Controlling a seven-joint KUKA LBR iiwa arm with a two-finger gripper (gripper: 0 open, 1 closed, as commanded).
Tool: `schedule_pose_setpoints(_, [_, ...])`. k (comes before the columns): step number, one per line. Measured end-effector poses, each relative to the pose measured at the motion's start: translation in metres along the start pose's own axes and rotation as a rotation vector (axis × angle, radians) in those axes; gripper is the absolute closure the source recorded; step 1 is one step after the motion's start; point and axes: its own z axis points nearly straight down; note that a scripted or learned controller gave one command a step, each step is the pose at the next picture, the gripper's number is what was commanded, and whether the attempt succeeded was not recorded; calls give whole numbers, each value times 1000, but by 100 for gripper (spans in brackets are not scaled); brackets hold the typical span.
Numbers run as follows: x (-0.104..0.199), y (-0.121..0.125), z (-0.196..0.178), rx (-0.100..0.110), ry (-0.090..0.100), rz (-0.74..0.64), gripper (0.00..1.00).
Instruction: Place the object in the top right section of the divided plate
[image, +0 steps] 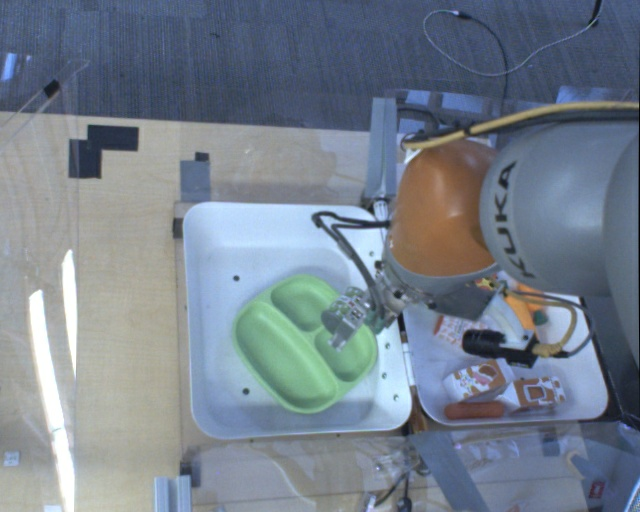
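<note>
I am hovering my claw (347, 322) over the green divided plate (290, 365), above its right-hand sections; whether it is gripping the object I cannot tell. I judge this the placing step: next, confirming the section beneath, then releasing.

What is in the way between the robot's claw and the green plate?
Nothing visible is. The gripper hangs right over the green divided plate in the left bin, above its right-hand sections. The toy food items lie in the right bin, off to the side. I can't tell if it holds anything.
</note>
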Motion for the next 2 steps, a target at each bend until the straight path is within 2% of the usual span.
schedule_pose_setpoints(1, [-2, 1, -12, -6, -3, 3, 100])
schedule_pose_setpoints(2, [-60, -99, 0, 0, -2, -102, 100])
